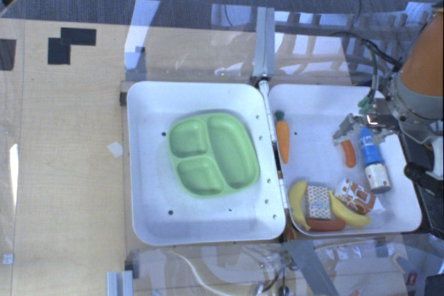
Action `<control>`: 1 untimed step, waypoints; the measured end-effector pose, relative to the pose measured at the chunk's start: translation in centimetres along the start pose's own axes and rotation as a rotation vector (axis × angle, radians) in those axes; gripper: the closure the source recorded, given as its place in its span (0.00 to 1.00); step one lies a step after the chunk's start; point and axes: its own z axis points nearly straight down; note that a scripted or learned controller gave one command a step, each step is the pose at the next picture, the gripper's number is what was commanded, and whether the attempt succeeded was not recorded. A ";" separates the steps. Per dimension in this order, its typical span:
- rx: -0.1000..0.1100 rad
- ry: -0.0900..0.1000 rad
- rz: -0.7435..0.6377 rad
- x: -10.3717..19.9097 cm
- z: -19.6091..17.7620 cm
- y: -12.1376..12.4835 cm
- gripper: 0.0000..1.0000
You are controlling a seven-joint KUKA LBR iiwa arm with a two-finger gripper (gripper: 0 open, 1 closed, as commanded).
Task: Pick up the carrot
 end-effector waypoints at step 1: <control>-0.009 -0.002 -0.289 2.4 15.5 0.7 0.00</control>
